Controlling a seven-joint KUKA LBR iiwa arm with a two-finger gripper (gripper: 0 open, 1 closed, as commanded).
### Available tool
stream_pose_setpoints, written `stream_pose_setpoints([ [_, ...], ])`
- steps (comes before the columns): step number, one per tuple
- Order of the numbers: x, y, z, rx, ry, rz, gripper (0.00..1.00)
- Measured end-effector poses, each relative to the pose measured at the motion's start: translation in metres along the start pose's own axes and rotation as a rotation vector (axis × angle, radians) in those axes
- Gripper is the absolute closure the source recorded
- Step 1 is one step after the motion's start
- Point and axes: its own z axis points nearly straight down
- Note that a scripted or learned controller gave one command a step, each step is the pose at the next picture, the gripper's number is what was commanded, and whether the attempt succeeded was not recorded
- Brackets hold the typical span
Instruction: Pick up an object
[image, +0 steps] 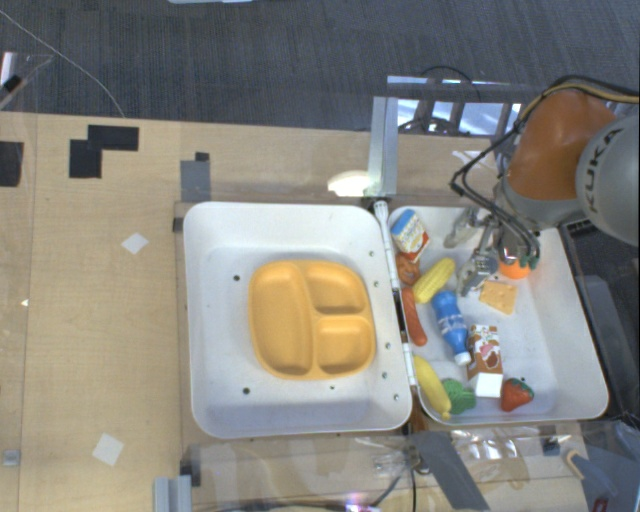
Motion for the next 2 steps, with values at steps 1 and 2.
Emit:
stream_pose_setpoints([
  [1, 0.028, 0.045, 0.0, -0.003, -0.006, 0.137, 0.0],
  [2, 0.003, 0.037, 0.0, -0.003, 0.01, 0.154, 0.0],
])
